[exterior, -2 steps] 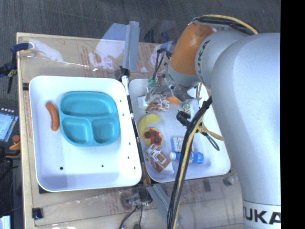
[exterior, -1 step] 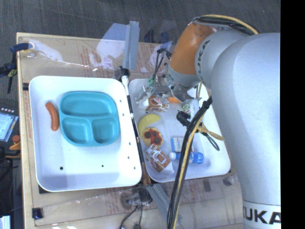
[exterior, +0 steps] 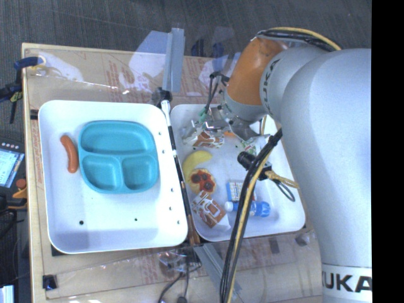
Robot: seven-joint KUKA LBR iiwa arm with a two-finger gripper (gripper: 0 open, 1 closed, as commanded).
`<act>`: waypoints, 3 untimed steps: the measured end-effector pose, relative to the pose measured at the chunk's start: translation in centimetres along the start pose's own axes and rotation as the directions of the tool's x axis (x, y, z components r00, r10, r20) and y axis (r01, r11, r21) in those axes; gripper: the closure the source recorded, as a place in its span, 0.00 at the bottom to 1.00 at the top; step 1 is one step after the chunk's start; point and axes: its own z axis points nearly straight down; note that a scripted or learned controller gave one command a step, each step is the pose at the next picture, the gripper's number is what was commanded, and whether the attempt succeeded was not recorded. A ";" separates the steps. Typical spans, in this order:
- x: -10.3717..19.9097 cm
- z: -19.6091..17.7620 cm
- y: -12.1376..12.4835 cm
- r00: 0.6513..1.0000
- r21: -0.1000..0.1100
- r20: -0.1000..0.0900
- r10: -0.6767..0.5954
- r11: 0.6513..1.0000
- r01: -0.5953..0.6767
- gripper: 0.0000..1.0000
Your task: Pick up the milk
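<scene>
My gripper (exterior: 203, 129) is low in the far left part of the right bin (exterior: 287, 219), under the orange wrist band. Right at it lies a small brown-and-white patterned pack (exterior: 210, 139), partly hidden by the gripper. A similar brown-and-white carton (exterior: 211, 211) lies near the bin's front wall. Between them are a yellow piece of fruit (exterior: 196, 160) and a pizza slice (exterior: 203, 180). A pale blue-white box (exterior: 238, 189) and a blue bottle (exterior: 254, 208) lie to the right, behind a black cable. I cannot tell which pack is the milk.
The left bin (exterior: 57, 226) holds a teal divided plate (exterior: 120, 154) and a sausage (exterior: 69, 153) by its left wall. The arm's grey body covers the right side of the right bin. A black and yellow cable (exterior: 243, 213) hangs across the bin.
</scene>
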 end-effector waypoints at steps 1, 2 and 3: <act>0.1 -1.3 0.2 1.000 -0.005 -0.001 -0.003 1.000 0.003 1.00; 0.1 -1.3 0.2 1.000 -0.005 -0.001 -0.003 1.000 0.003 0.00; -0.5 0.5 -3.8 0.999 0.008 -0.001 -0.049 0.999 0.049 0.00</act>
